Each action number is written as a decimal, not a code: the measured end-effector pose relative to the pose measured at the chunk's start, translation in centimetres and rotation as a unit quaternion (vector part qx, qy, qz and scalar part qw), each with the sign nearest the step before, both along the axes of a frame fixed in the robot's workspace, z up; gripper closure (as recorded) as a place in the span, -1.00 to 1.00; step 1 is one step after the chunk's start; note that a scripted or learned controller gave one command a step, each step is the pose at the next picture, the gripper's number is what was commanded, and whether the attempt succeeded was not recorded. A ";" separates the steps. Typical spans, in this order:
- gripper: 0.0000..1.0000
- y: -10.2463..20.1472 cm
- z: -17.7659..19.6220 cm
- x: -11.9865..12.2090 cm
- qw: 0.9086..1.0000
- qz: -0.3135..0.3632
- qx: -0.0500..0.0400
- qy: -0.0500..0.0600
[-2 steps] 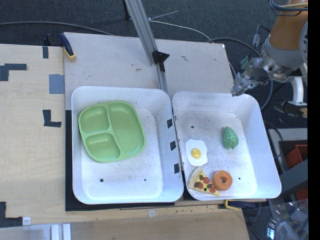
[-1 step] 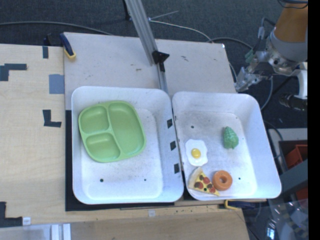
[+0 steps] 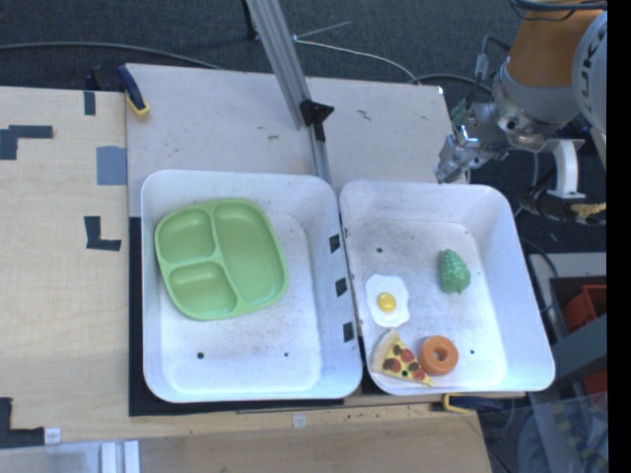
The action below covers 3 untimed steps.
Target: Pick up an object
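Observation:
The right bin [image 3: 493, 215] holds a green bumpy toy [image 3: 454, 271], a fried egg [image 3: 387, 300], a pizza slice [image 3: 398, 360] and a glazed donut [image 3: 439, 355]. My gripper [image 3: 455, 156] hangs above the bin's far edge, up and slightly right of the green toy, well apart from all of them. Nothing shows between its fingers.
The left bin [image 3: 158, 363] holds a green divided tray [image 3: 219, 257]. A metal pole [image 3: 281, 47] slants across the bench behind the bins. The arm's orange band [image 3: 557, 18] is at the top right. A blue and yellow clamp [image 3: 133, 92] sits at the far left.

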State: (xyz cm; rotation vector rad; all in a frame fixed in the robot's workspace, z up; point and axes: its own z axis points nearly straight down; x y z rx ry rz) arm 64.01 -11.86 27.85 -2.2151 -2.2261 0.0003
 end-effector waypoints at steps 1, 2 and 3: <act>1.00 5.1 -1.9 0.5 1.000 0.001 0.000 0.001; 1.00 9.7 -2.0 0.4 1.000 0.000 0.000 0.000; 1.00 15.7 -2.3 -0.4 1.000 0.001 0.000 0.001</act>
